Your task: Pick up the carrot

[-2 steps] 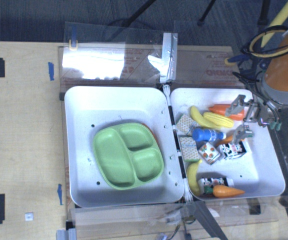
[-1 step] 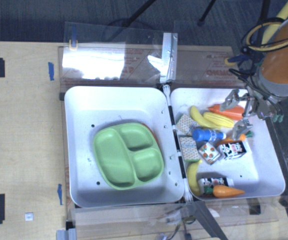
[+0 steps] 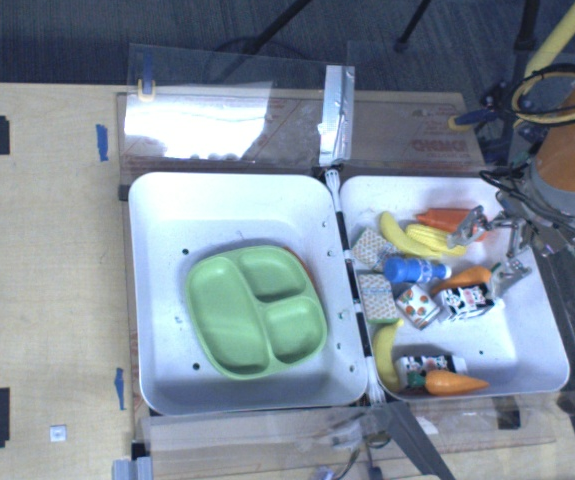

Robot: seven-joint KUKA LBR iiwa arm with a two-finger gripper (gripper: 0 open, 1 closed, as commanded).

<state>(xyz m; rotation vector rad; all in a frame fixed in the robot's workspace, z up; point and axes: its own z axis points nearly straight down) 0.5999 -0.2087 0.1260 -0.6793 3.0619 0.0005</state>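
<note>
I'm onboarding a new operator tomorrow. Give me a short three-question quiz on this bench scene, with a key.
1. True or false: the green plate lies in the right bin.
2. Which item lies nearest the right bin's front wall?
A. blue bottle
B. carrot
C. yellow banana
3. Fill in: the gripper hovers over the ___ bin.

Key: 1 false, it lies in the left bin; 2 B; 3 right.
</note>
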